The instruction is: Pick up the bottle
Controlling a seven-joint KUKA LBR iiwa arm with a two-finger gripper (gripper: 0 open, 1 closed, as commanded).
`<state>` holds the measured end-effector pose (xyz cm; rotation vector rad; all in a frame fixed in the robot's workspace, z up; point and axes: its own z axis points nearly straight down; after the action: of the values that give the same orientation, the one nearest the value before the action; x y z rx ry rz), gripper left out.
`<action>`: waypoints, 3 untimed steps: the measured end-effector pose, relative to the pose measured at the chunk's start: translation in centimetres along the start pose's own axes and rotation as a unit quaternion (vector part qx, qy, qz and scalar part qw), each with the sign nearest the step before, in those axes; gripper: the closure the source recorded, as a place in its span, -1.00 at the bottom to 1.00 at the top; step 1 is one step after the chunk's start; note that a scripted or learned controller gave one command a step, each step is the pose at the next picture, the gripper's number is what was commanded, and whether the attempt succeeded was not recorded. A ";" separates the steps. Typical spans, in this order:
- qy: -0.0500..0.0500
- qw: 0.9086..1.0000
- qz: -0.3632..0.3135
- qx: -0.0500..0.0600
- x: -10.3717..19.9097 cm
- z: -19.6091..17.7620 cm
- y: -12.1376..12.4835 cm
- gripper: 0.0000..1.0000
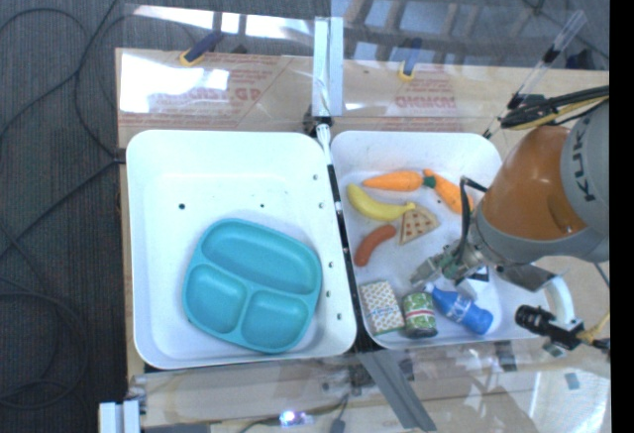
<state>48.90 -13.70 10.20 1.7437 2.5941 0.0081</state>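
A small blue bottle (466, 311) lies on its side at the front of the right bin (487, 152), its pale cap end pointing left toward a green can (420, 314). My gripper (449, 269) hangs just above and behind the bottle, at the end of the grey and orange arm coming in from the right. I see nothing held in it.
The right bin also holds an orange carrot (396, 181), a second carrot (447, 191), a banana (376, 205), a pizza slice (418, 223), a sausage (375, 244) and a speckled square block (381, 307). A teal divided plate (254, 284) lies in the left bin (158, 173).
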 end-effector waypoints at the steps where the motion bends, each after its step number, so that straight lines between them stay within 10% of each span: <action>1: 0.000 1.000 0.000 0.000 0.0 0.0 0.0 -1.00; 2: -0.001 0.985 -0.172 0.002 0.2 1.1 -0.1 -1.00; 3: -0.001 0.982 -0.188 0.000 1.3 1.1 2.0 -1.00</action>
<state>50.30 -11.78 9.08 1.2236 2.8749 0.0010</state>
